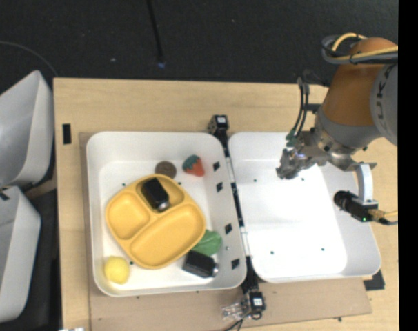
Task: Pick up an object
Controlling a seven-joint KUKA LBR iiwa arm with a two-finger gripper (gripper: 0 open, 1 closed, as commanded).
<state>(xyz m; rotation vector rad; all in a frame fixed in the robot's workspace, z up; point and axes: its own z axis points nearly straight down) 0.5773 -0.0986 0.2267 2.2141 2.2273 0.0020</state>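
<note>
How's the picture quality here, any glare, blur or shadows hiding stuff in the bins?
Camera view: soft overall; the gripper is blurry, so its fingers can't be judged. The right bin is washed out bright white. The yellow divided plate and yellow ball read clearly. Shadows are faint.

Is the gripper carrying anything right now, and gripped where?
Nothing is seen in the gripper; it hangs over the right bin, apart from the objects in the left bin.
</note>
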